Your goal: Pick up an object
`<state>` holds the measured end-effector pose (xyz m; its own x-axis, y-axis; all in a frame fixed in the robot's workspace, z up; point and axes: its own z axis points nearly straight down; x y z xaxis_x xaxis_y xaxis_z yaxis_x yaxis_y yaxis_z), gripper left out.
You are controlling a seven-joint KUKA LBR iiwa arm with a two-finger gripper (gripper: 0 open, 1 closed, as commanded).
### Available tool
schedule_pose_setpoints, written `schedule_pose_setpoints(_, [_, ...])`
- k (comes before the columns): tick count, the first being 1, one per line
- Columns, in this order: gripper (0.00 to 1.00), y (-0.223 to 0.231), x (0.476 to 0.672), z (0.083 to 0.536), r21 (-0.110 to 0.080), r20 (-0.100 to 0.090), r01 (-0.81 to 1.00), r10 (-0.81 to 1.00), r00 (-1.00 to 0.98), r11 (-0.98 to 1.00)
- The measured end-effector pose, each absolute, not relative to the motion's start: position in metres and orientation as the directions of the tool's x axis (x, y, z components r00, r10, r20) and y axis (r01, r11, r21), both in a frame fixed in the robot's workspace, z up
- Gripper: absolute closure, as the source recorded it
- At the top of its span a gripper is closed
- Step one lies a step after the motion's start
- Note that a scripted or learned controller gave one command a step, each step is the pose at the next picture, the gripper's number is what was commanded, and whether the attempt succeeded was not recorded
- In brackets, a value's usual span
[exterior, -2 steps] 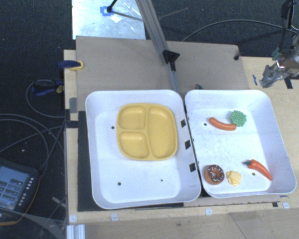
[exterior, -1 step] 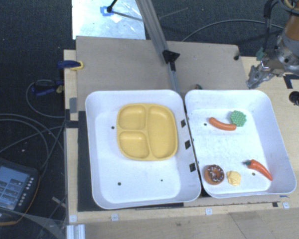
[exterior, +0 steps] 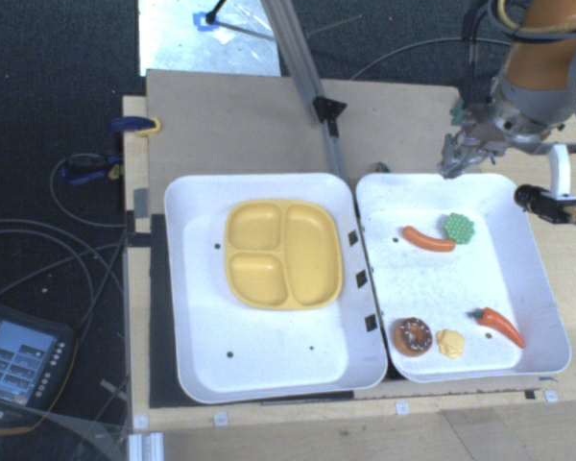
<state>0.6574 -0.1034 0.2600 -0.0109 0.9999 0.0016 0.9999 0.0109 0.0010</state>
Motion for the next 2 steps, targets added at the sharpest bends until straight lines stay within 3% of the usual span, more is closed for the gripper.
schedule_pose_setpoints(2, [1.0, 0.0, 0.657, 0.257, 0.002, 0.003, 1.0, 1.0, -0.012, 0.012])
